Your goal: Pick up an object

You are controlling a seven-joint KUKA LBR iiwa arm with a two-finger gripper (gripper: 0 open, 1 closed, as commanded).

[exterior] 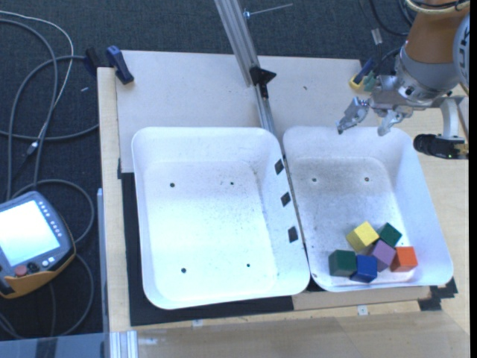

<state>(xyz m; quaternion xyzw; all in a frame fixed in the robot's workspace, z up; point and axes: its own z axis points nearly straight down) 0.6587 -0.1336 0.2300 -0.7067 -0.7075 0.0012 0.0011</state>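
Several small blocks lie clustered in the near right corner of the right bin [328, 155]: a yellow block [363, 236], a dark green block [342, 262], a blue block [365, 268], a purple block [383, 253], an orange block [404, 259] and a green block [390, 234]. My gripper [367, 123] hangs above the far rim of the right bin, well away from the blocks. Its two fingers are spread apart with nothing between them.
The left bin [149, 155] sits beside the right one. A metal pole [237, 36] slants across the bench behind the bins. A blue clamp [118, 63] sits at the bench's far left corner. A teach pendant [30, 241] and cables lie on the floor at left.
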